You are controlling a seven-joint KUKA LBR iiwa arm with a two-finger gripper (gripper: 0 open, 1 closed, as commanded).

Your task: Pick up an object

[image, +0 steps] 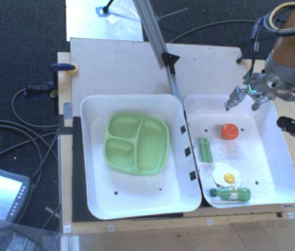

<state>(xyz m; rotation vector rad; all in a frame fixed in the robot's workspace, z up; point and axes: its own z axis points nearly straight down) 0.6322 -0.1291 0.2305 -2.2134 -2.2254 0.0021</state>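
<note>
Four things in right bin (273,124): tomato (229,131), green stick (205,149), egg (226,175), bottle (231,194); claw (245,101) spread wide, grasping nothing, above far rim.

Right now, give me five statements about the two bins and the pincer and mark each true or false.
1. The green divided plate lies in the left bin. True.
2. The tomato sits on the plate. False: it lies in the right bin.
3. The pincer holds the fried egg. False: it hovers open over the right bin's far rim, holding nothing.
4. The green bottle lies on its side beside the egg. True.
5. The green bean stands upright. False: it lies flat.
</note>
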